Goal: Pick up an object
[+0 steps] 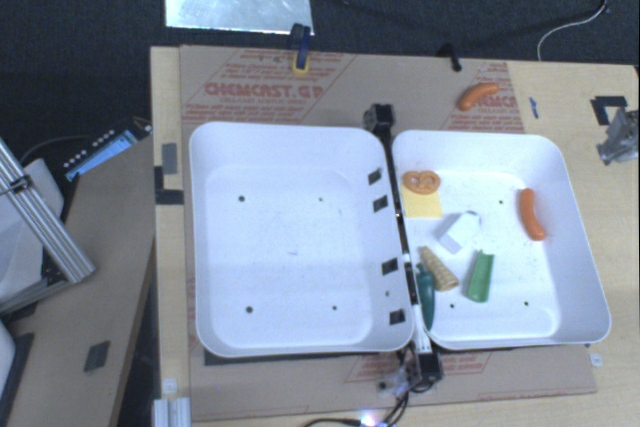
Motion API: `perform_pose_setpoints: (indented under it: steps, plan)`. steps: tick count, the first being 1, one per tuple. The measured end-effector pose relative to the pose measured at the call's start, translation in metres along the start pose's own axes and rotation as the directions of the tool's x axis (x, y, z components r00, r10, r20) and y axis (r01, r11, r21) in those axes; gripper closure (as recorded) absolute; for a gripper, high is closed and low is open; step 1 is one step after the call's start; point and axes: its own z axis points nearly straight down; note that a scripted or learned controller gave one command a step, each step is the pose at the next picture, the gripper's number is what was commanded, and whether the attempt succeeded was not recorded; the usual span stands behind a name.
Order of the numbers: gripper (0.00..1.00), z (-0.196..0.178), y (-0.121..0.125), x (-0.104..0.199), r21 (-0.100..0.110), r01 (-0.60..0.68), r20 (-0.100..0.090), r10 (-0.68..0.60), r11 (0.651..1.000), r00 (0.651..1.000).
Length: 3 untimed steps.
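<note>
A: What lies nearest in the right white plastic bin (545, 315)?

B: A dark green slim piece (426, 298) against the divider. Just beside it are a green block (480, 276) and a tan ridged cone (437, 267).

A: And farther?

B: A white block (452, 233), then a flat yellow square (421, 206) touching an orange pretzel (421, 182). An orange sausage (532, 213) lies apart, near the bin's right wall.
</note>
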Motion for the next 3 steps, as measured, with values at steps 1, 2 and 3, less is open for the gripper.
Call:
perform_pose_setpoints:
  steps: [1,2,3]
  plan:
    - [1.00,-0.004,0.000,0.018,0.000,0.000,0.000,0.000,1.000,1.000]
    - [1.00,-0.017,0.000,0.035,0.000,0.000,-0.001,0.000,1.000,1.000]
    - [1.00,-0.023,0.000,0.054,0.000,0.000,-0.001,0.000,1.000,1.000]
